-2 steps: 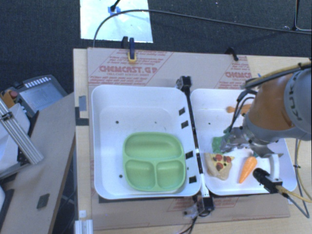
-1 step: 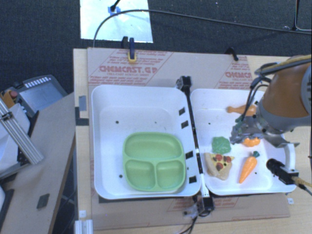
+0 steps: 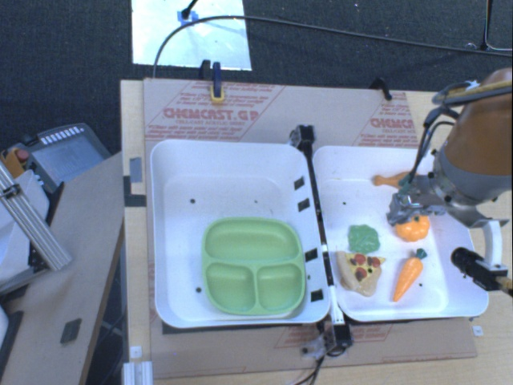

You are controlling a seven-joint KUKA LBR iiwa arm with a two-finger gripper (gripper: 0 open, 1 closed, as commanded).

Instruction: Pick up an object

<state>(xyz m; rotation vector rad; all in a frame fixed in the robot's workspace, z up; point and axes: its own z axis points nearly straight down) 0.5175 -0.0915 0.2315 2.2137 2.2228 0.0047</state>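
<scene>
Pincer [image 3: 407, 212] low in the right bin [image 3: 353, 167], sitting directly over an orange round toy [image 3: 414, 229] and apparently touching its top. Cannot tell how the pincer is set; no object visibly lifted. Landmark: the orange round toy. Carrot [image 3: 407, 275] just below it, green broccoli-like piece [image 3: 363, 237] to its left, pizza slice [image 3: 360, 270] down-left, an orange drumstick-like piece [image 3: 390, 180] above it near the bin's far side. Left bin [image 3: 184, 175] holds a green divided plate [image 3: 253, 265]. Judgement: approach done, grasp in progress at best; closing and lifting clear remain.
</scene>
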